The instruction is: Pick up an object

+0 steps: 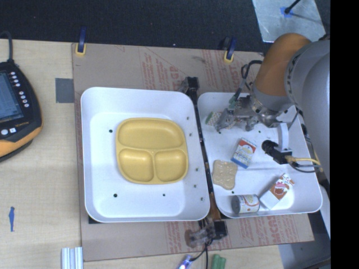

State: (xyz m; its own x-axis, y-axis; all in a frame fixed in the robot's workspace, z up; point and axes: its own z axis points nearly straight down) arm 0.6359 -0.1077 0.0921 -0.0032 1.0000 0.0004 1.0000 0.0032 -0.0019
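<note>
Camera view, itemised as I see it from my desk.

1. Gripper (234, 116): upper right of the frame, low over the upper part of the right bin (258, 178). Its metal parts blur into one mass, so I cannot tell whether it is spread or pressed together, or whether it pinches anything. The grey arm hides the bin's upper right corner.
2. Greenish packet (213, 117): just left of the gripper, by the bin's left wall. It is small and blurred, and I cannot tell if the two touch.
3. Blue-and-red carton (243, 152): below the gripper and apart from it, mid-bin.
4. Tan flat slice (225, 174): near that carton, to its lower left.
5. Can (245, 203): on its side at the bin's lower edge.
6. Red-and-white carton (279, 189): just right of the can; I cannot make out any contact.
7. Left bin (101, 150): a yellow divided plate (151, 150) lies at its centre.
8. Control pendant (14, 111): cut off by the left edge of the frame.
</note>
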